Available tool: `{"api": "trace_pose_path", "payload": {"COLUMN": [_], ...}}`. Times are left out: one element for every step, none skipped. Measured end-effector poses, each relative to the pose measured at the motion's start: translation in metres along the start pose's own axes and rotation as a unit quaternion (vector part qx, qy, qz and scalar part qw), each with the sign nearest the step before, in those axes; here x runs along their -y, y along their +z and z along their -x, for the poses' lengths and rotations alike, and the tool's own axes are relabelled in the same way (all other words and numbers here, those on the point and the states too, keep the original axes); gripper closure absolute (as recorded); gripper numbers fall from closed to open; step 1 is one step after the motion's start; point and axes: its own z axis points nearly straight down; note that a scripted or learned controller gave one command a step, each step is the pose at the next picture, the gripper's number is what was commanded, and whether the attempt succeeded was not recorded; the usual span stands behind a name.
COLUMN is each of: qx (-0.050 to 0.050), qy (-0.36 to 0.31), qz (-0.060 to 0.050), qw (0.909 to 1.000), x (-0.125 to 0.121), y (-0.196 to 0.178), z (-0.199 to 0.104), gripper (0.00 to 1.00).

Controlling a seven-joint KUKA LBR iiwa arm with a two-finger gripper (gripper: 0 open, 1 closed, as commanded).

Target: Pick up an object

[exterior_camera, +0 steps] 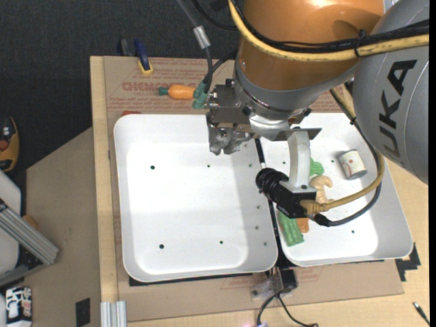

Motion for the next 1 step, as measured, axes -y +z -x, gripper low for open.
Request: {"api": "trace_pose_path", "payload": {"qx": [-0.001], "qy": [-0.002], "qz": [-0.001], "qw": [1.0], "x": [-0.0001], "y": [-0.0761], "z": [-0.0367], "gripper": [1.0]}}
